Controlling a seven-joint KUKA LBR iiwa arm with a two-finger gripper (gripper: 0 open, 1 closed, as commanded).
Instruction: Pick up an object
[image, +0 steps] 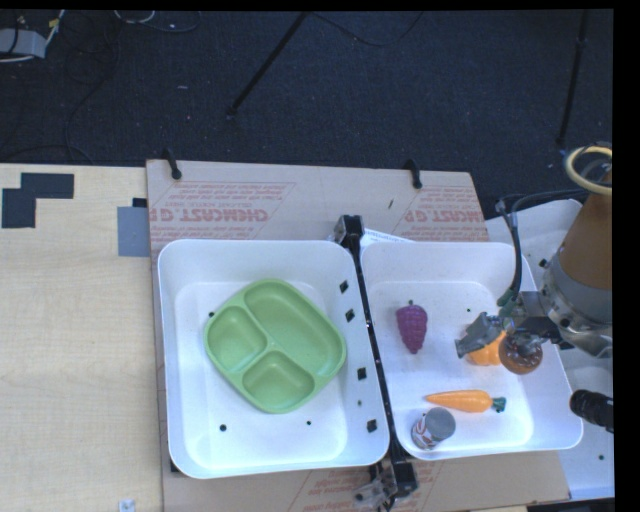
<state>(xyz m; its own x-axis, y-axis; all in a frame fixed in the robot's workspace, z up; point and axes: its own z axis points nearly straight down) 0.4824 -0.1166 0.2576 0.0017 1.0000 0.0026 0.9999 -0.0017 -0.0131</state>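
Reaching in from the right edge of the camera view, the grey arm with its orange band is bringing the tool (487, 335) low over the right bin (452, 268), where it is sitting directly on top of a small orange object (487, 353) near the bin's right side. That orange piece is peeking out just beneath the dark fingers, so the target seems to be lying straight below the tool rather than off to either side; whether the tool is spread or pressed together I cannot tell, because the metalwork is blurring into the object. Just left of the tool a purple grape cluster (411, 327) is resting with its long axis running up and down the view. Nearer the front, a toy carrot (462, 401) is lying crosswise, its green end pointing right, and a small can (433, 428) is sitting at the front wall. The left bin (190, 440) is carrying a green divided plate (274, 344). Judging from this, a grasp on the orange object is being attempted.
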